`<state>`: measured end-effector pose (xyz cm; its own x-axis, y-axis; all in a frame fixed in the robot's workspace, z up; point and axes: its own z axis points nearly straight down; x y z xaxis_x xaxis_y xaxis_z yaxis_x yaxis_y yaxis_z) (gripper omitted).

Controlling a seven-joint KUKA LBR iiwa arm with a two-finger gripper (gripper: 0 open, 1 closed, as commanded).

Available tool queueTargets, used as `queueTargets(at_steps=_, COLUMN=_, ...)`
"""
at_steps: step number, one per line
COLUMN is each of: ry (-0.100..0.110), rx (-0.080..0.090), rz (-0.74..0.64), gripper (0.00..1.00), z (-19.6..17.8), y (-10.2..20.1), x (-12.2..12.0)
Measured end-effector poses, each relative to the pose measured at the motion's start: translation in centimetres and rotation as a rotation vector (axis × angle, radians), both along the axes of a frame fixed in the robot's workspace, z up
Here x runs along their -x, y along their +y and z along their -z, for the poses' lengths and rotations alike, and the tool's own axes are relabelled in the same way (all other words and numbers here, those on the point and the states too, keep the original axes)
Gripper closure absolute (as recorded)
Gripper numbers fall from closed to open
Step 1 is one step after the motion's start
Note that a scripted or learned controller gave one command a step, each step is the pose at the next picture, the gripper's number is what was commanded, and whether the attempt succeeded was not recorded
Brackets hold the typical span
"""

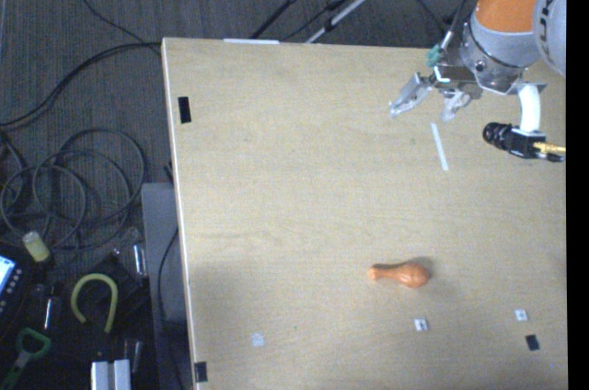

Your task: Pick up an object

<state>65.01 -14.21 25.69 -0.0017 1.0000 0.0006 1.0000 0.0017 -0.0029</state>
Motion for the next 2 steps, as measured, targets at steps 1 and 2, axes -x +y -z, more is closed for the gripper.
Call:
queueTargets(at_steps=1, ry=0.000, rx=0.003, rz=-0.015, gripper=0.00, z=8.0, y=-3.6, x=1.9)
queueTargets(at_steps=2, ry=0.000, rx=0.005, rz=-0.078, gripper=0.00, z=16.7, y=-6.3, x=-1.7)
